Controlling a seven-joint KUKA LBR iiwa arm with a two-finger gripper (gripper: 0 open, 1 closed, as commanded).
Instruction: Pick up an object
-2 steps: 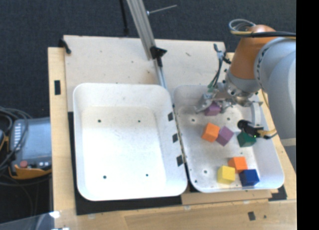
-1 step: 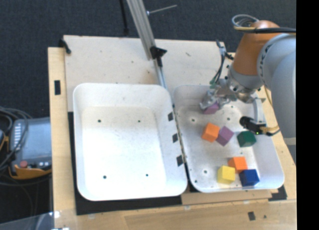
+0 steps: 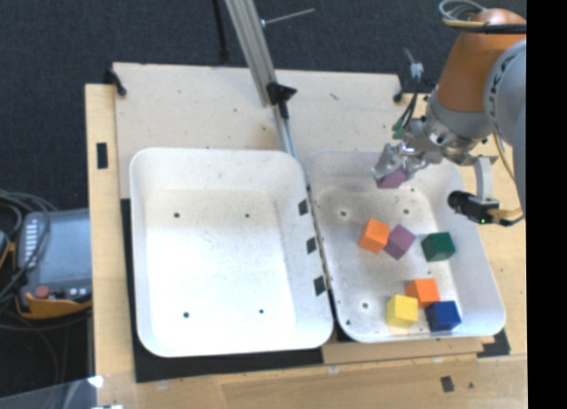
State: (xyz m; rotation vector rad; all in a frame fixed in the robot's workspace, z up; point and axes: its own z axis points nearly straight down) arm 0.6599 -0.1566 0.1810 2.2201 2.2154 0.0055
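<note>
The yellow block (image 3: 402, 309) lies nearest, beside a blue block (image 3: 444, 315) with an orange one (image 3: 426, 289) just behind. No writing is legible anywhere. Farther up the right bin (image 3: 345, 195) sit another orange block (image 3: 374, 235), a purple block (image 3: 400, 241) and a green one (image 3: 438, 246). The gripper (image 3: 392, 168) pinches a mauve block (image 3: 391, 178), partly hidden by its fingers, above the bin's far side.

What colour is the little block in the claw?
Purple, seen in the camera view: the block sits in the claw.

Overhead slanted view of both bins (image 3: 142, 221)
</note>
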